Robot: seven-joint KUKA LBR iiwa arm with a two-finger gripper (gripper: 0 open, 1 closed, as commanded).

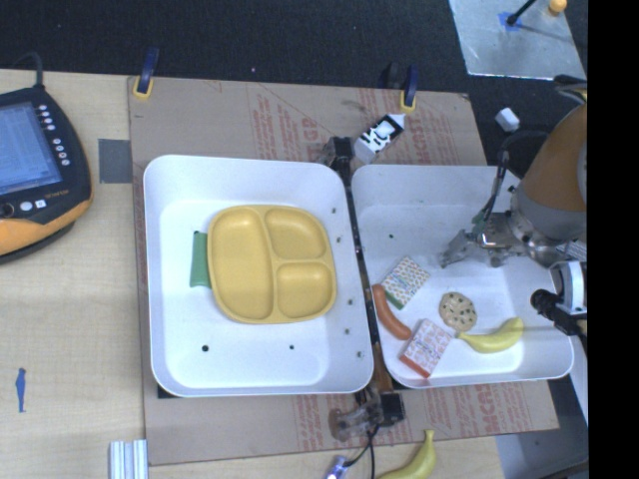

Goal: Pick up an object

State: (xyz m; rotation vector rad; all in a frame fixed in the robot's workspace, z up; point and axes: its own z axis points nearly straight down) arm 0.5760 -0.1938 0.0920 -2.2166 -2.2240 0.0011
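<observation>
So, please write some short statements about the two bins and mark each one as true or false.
1. The yellow tray lies in the left bin. True.
2. The cookie lies in the left bin. False: it lies in the right bin.
3. A banana lies in the right bin, beside the cookie. True.
4. The sausage rests on the yellow tray. False: it lies in the right bin, near its left wall.
5. A second banana lies outside the bins, below them. True.

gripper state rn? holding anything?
Two-finger gripper: fingers spread open over the right white bin, nothing between them. The round speckled cookie and yellow banana lie nearer the camera, untouched.
</observation>
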